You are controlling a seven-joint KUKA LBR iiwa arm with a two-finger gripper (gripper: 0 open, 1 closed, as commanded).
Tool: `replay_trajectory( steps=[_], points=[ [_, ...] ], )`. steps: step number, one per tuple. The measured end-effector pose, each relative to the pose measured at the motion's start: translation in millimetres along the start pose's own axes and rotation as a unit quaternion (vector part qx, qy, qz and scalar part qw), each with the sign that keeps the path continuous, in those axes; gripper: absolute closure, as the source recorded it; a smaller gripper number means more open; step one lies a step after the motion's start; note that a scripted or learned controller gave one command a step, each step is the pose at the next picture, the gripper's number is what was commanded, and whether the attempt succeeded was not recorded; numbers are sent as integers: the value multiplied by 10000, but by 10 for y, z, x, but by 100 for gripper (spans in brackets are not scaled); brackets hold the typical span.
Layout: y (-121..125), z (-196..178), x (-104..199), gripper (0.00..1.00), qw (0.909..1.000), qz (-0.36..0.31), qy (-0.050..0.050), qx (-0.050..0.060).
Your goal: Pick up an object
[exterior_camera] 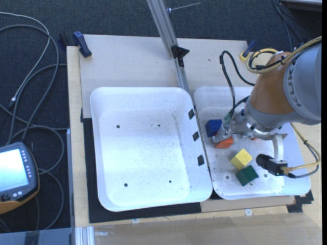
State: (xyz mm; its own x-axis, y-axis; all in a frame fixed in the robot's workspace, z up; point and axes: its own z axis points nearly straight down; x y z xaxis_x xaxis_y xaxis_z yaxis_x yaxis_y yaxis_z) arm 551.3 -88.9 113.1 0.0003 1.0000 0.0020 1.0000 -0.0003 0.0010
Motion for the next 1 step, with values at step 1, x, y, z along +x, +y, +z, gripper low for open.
replay_trajectory(
  steps=[1],
  points=[
    [-653,-900,765,100,10000,-41,15,-10]
  ],
)
